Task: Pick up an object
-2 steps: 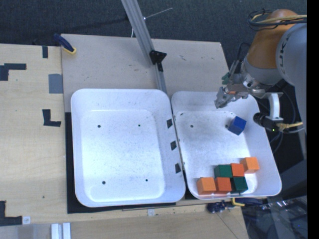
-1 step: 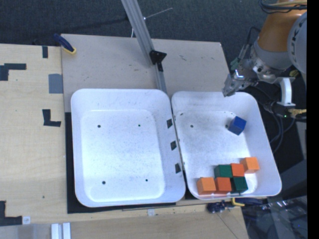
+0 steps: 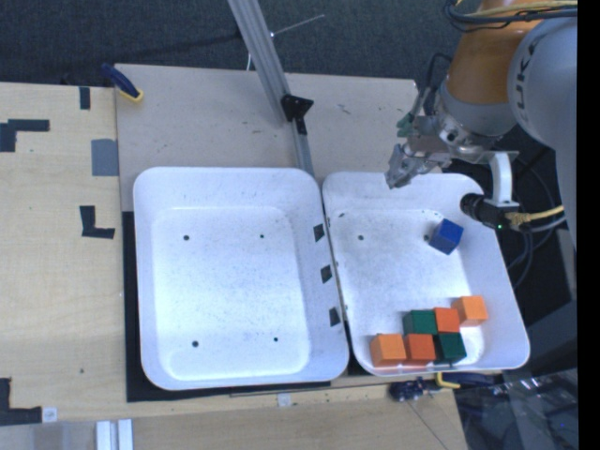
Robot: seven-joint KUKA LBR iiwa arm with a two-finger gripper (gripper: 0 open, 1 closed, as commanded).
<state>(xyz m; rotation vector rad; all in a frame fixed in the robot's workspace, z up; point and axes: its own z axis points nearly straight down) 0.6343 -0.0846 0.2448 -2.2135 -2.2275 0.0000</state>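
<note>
Arm: the grey arm point(image 3: 534, 54) comes in from the upper right of the frame, with its orange band point(image 3: 497, 36) sitting above the wrist.
Gripper: the gripper point(image 3: 401, 174) hangs over the top edge of the right bin, near that bin's upper left corner, pointing down and to the left.
Gripper state: from where I look, the fingertips are a dark, blurred cluster, and I cannot tell how far apart they stand; nothing shows between them.
Right bin: the right bin point(image 3: 375, 251) is a shallow white tray in the right half of the frame, speckled with small dark marks.
Blue block: one blue block point(image 3: 446, 236) lies alone in the upper right part of the right bin, well apart from the gripper, lower and to the right of it.
Block cluster: the rest huddle in the lower right corner of the same bin, touching or nearly so.
Orange blocks: an orange block point(image 3: 387, 348) on the left of the cluster, another point(image 3: 421, 347) just beside it, one point(image 3: 447, 320) higher up, and a paler orange one point(image 3: 471, 308) at the upper right.
Green blocks: a green block point(image 3: 421, 322) sits at the top of the cluster and a darker green one point(image 3: 452, 346) at its lower right.
Left bin: the left bin point(image 3: 150, 251) lies side by side with the right one, their rims meeting at centre frame.
Bench: the tan bench point(image 3: 56, 251) runs off to the left, with dark tape marks on it.
Metal rail: a slanted metal rail point(image 3: 258, 36) crosses from the top of the frame down to the seam between the bins.
</note>
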